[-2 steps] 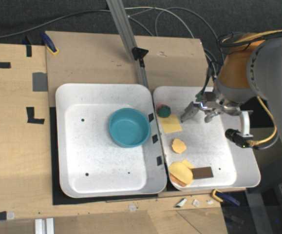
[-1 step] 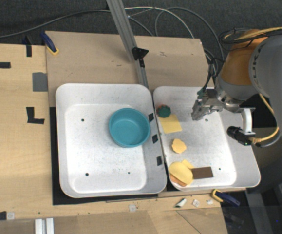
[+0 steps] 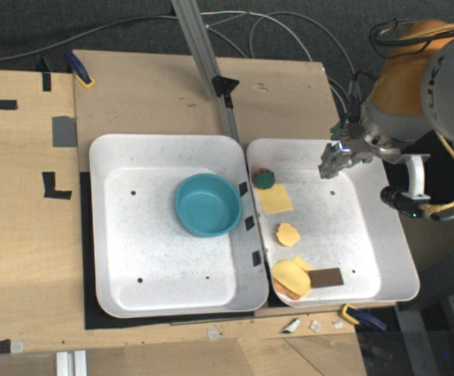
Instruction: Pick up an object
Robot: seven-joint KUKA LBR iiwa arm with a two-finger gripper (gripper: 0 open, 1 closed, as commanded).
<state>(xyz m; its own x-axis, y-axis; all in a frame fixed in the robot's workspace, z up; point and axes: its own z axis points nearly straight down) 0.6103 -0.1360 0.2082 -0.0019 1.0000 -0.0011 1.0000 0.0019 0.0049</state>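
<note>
Whether the jaws are open or closed cannot be told; the gripper (image 3: 332, 165) hangs over the far part of the right bin (image 3: 375, 233), nothing visibly in it. Left of it lie a green piece (image 3: 266, 179), a yellow square (image 3: 275, 200), a yellow lump (image 3: 288, 234) and, nearer, a brown block (image 3: 325, 277). The left bin (image 3: 125, 233) holds a blue bowl (image 3: 207, 204)

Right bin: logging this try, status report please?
Tool over right bin's far edge, nothing seen held. Yellow square, teal ball untouched. Path clear.

Grey arm (image 3: 430, 69) with orange band, dark metal hand (image 3: 335, 163), black cables alongside.
</note>
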